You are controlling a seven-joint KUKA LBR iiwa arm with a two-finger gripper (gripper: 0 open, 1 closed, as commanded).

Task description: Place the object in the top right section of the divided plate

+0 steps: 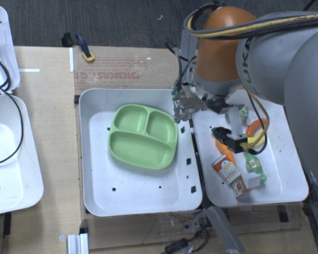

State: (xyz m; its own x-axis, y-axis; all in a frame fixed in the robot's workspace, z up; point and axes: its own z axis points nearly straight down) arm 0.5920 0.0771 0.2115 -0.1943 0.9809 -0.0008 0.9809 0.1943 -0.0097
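Note:
A light green divided plate (143,137) lies in the left of the two bins in front of me, with two small sections at its far side and one long section at the near side. My gripper (182,111) hangs just past the plate's right rim, over the wall between the two bins, and nothing shows in it. The right bin (286,184) holds the loose objects: an orange carrot (226,151), a small printed carton (231,175), a green bottle (253,165) and an orange and yellow piece (257,129). My arm hides part of that bin.
The plate's bin (95,179) has bare white floor in front of and left of the plate. Another white tray (10,168) with a black cable sits at the far left. A cardboard sheet (116,70) lies behind the bins.

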